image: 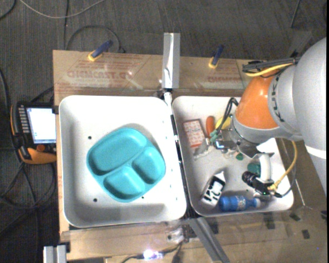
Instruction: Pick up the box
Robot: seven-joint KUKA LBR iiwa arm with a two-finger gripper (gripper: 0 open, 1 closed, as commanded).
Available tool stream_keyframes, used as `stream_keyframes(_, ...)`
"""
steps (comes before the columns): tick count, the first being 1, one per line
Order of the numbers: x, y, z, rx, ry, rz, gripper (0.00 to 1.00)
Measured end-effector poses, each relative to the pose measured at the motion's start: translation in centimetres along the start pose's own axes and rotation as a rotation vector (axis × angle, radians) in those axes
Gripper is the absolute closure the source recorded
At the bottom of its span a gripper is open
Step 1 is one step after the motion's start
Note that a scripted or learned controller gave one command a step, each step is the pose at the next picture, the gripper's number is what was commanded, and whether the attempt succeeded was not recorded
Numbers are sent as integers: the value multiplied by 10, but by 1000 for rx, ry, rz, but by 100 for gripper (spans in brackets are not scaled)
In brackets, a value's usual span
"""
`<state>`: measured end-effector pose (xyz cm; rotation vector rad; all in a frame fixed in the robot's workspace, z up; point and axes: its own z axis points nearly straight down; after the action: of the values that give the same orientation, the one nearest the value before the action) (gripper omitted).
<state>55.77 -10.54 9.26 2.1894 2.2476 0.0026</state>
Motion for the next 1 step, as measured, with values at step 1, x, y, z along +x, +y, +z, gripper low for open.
stream_keyframes(1, 11, -17, -68, 8, 0, 192, 0)
